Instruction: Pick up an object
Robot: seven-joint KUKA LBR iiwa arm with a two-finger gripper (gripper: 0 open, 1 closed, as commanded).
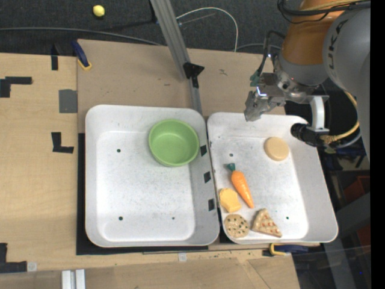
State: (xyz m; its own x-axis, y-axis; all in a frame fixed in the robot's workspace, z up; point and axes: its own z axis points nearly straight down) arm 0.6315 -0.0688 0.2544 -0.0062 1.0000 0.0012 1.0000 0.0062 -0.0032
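The right bin [301, 179] holds a toy carrot [240, 185], a tan round disc [277, 149], a yellow chunk [229, 199], a cookie [236, 225] and a pizza slice [265, 223]. A green bowl [174, 142] rests in the left bin [120, 185] near its back right corner. My gripper [252, 112] hangs over the back edge of the right bin, up and to the left of the tan disc and well behind the carrot. Nothing shows between its fingers.
A slanted metal pole [174, 35] rises behind the bins. Cables [210, 17] loop on the bench at the back. A small yellow ball [98, 10] lies far back left. Black tape marks [60, 140] dot the wooden bench to the left.
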